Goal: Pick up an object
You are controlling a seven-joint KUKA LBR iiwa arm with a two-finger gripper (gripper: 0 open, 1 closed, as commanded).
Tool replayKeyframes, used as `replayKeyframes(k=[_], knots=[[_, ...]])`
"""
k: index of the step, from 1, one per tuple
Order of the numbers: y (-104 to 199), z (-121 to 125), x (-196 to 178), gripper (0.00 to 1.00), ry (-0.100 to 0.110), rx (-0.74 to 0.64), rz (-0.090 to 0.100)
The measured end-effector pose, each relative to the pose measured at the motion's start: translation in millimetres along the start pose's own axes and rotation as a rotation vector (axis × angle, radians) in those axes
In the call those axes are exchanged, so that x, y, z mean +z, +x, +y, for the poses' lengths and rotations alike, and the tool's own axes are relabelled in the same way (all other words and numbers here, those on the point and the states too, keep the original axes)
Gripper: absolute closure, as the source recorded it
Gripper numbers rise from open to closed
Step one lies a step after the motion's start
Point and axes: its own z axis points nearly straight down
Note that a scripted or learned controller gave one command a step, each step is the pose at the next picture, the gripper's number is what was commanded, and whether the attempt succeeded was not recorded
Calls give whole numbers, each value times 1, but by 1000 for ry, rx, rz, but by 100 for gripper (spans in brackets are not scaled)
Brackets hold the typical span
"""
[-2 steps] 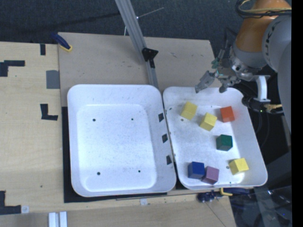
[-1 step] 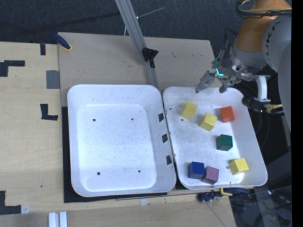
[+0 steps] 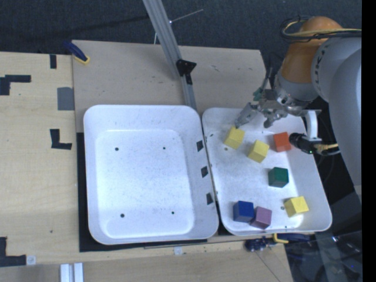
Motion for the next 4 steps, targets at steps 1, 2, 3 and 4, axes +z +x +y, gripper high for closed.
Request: replayKeyframes(k=[1, 2, 3, 4], knots=[[2, 6, 29, 0, -23, -3, 1], [1, 7, 19, 100, -26, -4, -1], [3, 5, -24, 100, -11, -1, 0], [11, 0, -73, 100, -12, -1, 0]])
